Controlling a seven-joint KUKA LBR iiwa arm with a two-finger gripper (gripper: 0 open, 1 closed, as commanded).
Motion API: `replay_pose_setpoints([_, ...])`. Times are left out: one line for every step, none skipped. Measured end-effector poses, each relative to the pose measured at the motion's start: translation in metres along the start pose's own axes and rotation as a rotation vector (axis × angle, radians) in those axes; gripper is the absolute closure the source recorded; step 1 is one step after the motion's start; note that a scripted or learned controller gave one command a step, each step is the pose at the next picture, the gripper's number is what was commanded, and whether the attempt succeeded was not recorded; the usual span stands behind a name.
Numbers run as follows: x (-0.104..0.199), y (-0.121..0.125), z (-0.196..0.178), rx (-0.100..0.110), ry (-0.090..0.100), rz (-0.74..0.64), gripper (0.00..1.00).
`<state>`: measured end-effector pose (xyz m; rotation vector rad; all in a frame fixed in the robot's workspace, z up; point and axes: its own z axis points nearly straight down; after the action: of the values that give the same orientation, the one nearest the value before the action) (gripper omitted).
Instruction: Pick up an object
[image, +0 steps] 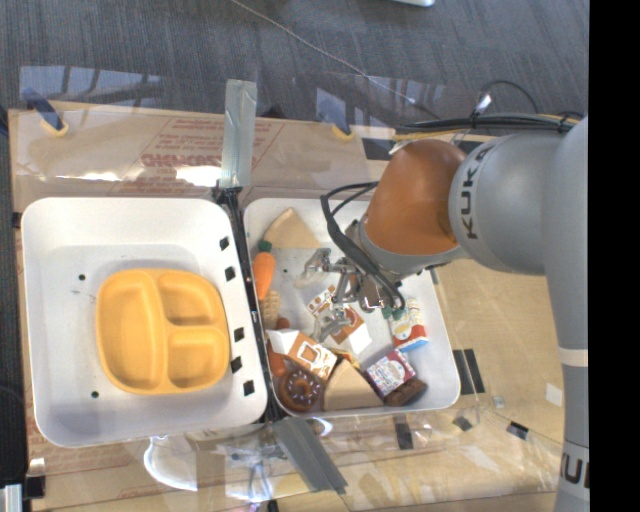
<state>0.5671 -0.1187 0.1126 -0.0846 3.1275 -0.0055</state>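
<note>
Jaws (345, 285) low over cluttered right bin (445, 345), taped cardboard bench (120, 150), grey carpet (150, 40)

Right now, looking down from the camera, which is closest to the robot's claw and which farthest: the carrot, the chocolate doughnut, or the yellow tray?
1. Carrot: nearest to the gripper, by the left wall of the right bin.
2. Chocolate doughnut: farther, in that bin's near left corner.
3. Yellow tray: farthest, lying in the left bin.
</note>
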Motion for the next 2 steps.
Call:
replay_pose_setpoints([0.019,-0.007,0.009,0.008,-0.027,0.159,0.0])
replay_pose_setpoints([-0.039,-0.038,-0.021,-0.001,0.006,0.065,0.0])
